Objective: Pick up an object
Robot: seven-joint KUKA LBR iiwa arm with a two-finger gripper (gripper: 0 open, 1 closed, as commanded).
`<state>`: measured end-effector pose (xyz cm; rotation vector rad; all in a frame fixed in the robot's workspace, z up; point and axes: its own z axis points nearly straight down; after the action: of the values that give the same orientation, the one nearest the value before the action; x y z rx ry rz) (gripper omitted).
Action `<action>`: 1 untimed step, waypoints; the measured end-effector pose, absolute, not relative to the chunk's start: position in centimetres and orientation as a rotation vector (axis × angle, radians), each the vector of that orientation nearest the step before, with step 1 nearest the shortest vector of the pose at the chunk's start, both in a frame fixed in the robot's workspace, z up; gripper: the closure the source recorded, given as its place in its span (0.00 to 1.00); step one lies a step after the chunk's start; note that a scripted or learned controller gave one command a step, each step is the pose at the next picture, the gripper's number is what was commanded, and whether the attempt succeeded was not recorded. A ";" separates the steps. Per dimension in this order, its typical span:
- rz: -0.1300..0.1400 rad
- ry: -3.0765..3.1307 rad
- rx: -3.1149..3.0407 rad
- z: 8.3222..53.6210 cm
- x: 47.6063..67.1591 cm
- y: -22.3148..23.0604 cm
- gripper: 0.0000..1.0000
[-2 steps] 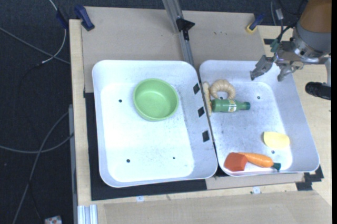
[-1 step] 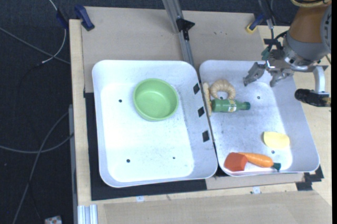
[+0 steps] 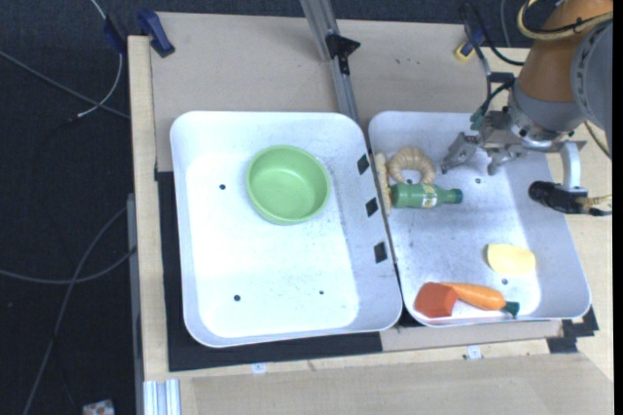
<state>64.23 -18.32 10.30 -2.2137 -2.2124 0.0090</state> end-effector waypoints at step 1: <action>0.000 -2.218 -2.218 12.1 64.5 -18.3 1.00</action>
<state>64.48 -18.29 12.10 -2.2181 -2.2181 -0.0002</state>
